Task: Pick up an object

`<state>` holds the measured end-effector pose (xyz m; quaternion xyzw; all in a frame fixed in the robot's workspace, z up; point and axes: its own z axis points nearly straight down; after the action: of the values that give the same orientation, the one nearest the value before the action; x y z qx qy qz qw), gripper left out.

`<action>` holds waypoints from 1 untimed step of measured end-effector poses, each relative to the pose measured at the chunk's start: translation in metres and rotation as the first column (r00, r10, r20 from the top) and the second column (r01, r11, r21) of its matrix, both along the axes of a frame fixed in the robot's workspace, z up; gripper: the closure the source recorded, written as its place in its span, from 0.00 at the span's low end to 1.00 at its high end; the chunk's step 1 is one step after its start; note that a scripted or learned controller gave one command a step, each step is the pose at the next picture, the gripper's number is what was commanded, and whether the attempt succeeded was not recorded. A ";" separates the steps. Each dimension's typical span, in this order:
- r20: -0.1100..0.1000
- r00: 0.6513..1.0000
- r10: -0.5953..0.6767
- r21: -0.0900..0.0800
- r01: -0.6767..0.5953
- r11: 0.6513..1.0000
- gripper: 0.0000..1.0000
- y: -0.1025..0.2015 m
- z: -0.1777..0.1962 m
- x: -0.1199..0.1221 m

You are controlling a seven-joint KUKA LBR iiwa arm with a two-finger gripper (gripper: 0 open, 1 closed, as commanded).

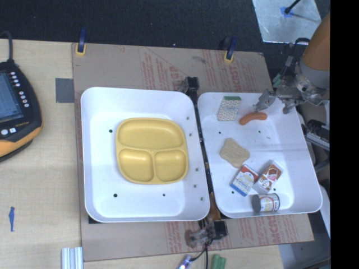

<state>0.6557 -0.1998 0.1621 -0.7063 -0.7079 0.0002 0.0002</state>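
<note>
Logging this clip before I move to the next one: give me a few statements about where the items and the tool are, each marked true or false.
1. The yellow divided plate lies in the left bin. True.
2. The sausage lies in the left bin. False: it lies in the right bin, near its far edge.
3. The tool is above the far right part of the right bin, close to the sausage. True.
4. The small can stands on the yellow divided plate. False: it lies at the near edge of the right bin.
5. The tool holds the cracker. False: the cracker lies on the bin floor, apart from the tool.
</note>
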 end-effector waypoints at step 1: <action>-0.005 1.000 0.004 0.000 -0.004 1.000 0.00 0.071 -0.051 -0.069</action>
<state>0.5868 -0.1293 0.1111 -0.7050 -0.7092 0.0019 0.0021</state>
